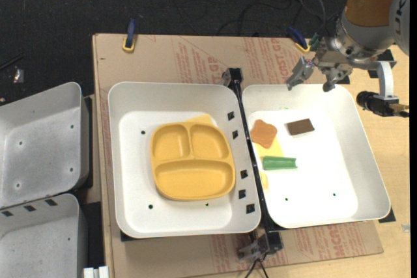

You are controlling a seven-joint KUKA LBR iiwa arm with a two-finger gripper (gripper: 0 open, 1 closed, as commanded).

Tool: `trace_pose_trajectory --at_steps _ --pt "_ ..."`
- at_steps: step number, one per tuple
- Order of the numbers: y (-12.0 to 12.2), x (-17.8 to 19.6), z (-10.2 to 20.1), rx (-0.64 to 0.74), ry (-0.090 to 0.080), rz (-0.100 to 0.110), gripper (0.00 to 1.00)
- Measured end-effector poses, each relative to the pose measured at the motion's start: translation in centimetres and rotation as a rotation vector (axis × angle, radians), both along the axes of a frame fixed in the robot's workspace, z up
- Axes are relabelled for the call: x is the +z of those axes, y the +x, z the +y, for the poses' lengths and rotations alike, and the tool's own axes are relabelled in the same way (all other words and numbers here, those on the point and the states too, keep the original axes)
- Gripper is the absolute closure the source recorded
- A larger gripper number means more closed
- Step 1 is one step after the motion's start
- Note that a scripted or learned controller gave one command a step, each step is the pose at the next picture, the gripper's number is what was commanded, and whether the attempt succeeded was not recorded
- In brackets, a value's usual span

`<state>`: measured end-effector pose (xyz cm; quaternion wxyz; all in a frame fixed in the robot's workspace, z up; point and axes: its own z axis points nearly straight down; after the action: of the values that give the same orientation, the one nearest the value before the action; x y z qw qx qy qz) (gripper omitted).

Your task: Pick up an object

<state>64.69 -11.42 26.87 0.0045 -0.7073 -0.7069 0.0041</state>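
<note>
Objects lie untouched in the right bin (365, 140): an orange piece (264, 133), a brown block (300, 127) and a green piece (280, 163). The gripper (315, 75) hovers over the bin's far edge, jaws spread and empty; descent and grasp remain.

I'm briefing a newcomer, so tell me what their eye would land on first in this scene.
The yellow divided tray stands out first, sitting in the middle of the left bin. Next, a small cluster in the right bin near its left side: an orange piece, a brown block and a green piece. The arm's hand hangs open above that bin's far edge.
</note>
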Motion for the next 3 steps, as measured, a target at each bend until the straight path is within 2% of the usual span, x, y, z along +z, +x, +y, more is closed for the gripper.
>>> trace_pose_trajectory --at_steps 1,3 --pt "0.2 0.8 0.0 0.002 -0.001 -0.012 0.00" --pt "-0.6 -11.7 1.2 0.000 0.000 -0.007 0.00"
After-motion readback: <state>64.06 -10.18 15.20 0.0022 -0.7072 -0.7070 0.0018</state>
